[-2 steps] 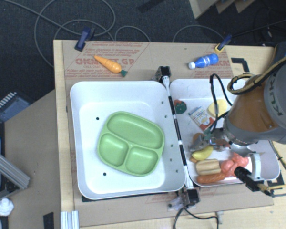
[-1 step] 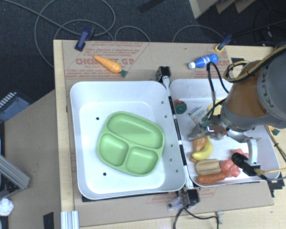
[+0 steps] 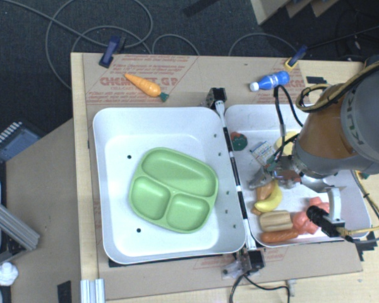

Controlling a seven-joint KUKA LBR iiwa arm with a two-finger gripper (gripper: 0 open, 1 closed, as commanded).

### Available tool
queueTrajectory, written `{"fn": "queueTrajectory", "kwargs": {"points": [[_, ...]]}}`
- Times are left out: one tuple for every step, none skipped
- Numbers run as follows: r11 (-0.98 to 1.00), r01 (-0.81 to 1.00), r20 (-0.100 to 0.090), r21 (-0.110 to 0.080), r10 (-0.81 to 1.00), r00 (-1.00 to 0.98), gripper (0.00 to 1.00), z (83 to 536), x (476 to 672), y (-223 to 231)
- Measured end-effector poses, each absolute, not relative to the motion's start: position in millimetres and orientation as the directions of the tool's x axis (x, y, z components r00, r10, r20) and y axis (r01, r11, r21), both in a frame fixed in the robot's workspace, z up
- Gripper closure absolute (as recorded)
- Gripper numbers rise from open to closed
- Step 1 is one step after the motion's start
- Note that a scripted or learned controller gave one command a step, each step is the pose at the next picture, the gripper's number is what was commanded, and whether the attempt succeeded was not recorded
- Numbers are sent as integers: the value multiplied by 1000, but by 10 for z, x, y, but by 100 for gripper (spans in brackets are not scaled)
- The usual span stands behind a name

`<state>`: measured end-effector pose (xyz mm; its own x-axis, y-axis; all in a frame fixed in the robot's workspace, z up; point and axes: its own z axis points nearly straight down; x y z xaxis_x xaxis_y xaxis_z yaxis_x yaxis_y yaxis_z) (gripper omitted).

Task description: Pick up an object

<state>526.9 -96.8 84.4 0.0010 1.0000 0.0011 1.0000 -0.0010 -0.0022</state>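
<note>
The hand (image 3: 270,169) is lowered into the right-hand shallow white bin (image 3: 252,120), just above a curved yellow plastic banana (image 3: 269,198); whether it is spread or closed cannot be told, since the wrist hides it. The banana lies in the lower middle of that bin, touching a tan bread-roll-shaped toy (image 3: 275,219), with an orange-red sausage-shaped toy (image 3: 279,235) just below. Its long axis runs at a slant, from lower left up to upper right, with the curve bulging toward the right. A good grasp is judged to need closing across the banana's narrow width, square to that slant, at its middle, with the descent kept clear of the roll so that nothing is nudged aside.
</note>
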Motion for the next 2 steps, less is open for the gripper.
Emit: {"fn": "queueTrajectory", "kwargs": {"points": [[0,1000,-1,1,1000,0,0,852,6205,-1506],[2,1000,-3,4,1000,-2,100,953,6211,-1500]]}}
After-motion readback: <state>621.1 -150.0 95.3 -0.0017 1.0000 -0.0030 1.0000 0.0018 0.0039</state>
